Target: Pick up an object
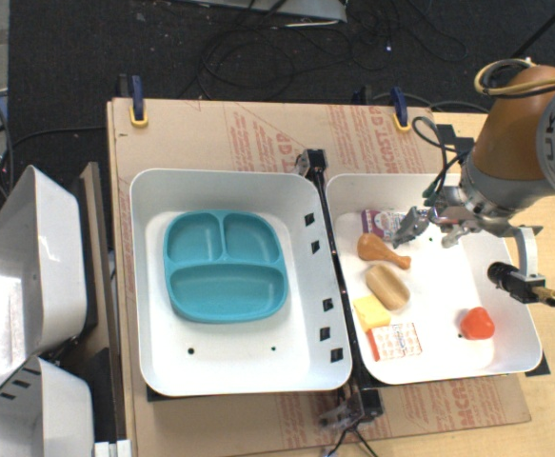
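Observation:
The right bin holds several small objects. A purple and white packet lies at its far left, with a brown drumstick just in front of it. Nearer the front lie a tan bread roll, a yellow block and a white card with red print. An orange-red ball rests at the front right. My gripper hangs over the bin's far middle, just right of the packet and drumstick. It is open, and nothing sits between its fingers.
The left bin carries a teal divided plate. A black divider runs between the bins. A black fitting on the arm hangs over the right bin's right side. White containers stand off the bench at left.

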